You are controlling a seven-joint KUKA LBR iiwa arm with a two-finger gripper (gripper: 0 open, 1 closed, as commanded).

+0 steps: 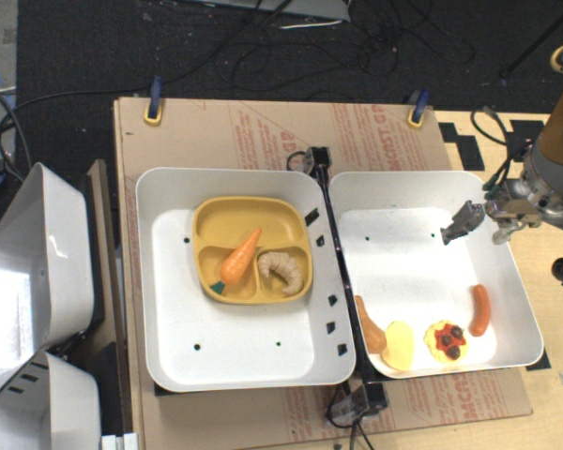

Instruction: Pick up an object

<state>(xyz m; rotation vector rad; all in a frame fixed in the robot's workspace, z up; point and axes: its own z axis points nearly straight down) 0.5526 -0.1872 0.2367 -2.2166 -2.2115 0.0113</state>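
Lying in the right bin [422, 195], along its near edge: a red sausage [480, 309] at the right, upright in the view; a small round piece with red and dark toppings [448, 339] to its left; a pale yellow slice [400, 343] beside that; a tan drumstick-shaped piece [368, 324] against the bin's left wall. None of these is touched. Gripper [465, 221]: above the upper right part of the same bin, well apart from the items, dark fingers pointing left; whether they are open or closed cannot be told, and nothing shows between them. Left bin [169, 345]: a yellow divided plate [253, 248] holding an orange carrot [241, 256] and a pale shrimp [281, 269] in separate compartments. Desk [225, 129]: brown board under both bins, two yellow clamps [153, 111] at its far edge.
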